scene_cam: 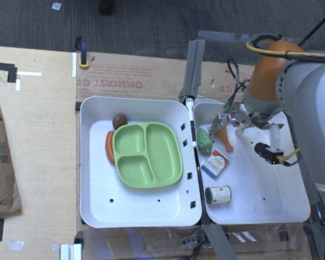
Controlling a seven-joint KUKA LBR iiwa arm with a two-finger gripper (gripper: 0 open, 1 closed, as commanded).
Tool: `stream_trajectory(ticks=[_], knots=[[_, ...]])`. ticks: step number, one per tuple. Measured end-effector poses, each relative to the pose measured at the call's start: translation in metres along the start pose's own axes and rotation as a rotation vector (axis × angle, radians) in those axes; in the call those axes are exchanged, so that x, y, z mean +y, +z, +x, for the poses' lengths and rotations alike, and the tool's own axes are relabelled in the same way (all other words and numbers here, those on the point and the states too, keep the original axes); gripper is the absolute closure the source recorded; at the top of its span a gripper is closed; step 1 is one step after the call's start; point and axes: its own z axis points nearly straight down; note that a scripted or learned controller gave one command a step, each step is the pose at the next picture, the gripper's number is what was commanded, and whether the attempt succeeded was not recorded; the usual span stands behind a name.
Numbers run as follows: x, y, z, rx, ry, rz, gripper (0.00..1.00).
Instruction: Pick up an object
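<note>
My gripper (224,122) sits low in the right bin (278,209), at its upper left corner. The finger gap cannot be determined. Landmark: the orange drumstick-shaped toy (225,140), just beside and below my gripper. The green bumpy object (204,141) lies just left of that toy. The small carton (215,163) lies below it. The tipped paper cup (219,194) lies further below. The green divided plate (148,154) occupies the left bin (94,194), well to the left.
</note>
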Motion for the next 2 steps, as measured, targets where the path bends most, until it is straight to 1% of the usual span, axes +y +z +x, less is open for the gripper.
stream_trajectory(ticks=[1, 2], knots=[[0.000, -0.006, 0.000, -0.001, -0.004, 0.004, 1.00], [-0.016, -0.123, 0.054, 0.000, -0.006, 0.001, 1.00]])
